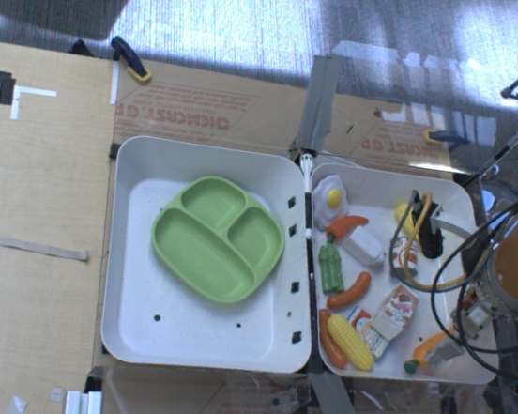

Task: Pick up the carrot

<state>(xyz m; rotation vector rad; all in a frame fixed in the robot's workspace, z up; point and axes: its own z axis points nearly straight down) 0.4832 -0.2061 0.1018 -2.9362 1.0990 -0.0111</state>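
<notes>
The carrot (427,350) is small and orange with a green top. It lies in the right bin (388,176) near its front right corner, with the green end pointing toward the front wall. My gripper (456,337) comes down from the grey wrist under the orange band at the bin's right side. Its tip is just right of the carrot and very close to it. Cables and the wrist hide whether it touches the carrot.
The right bin also holds a fried egg (332,198), a red-orange pepper (346,225), a white block (364,249), a green item (331,269), a sausage (350,289), corn (351,343), a packet (392,317) and a can (404,256). A green divided plate (218,239) lies in the left bin (123,307).
</notes>
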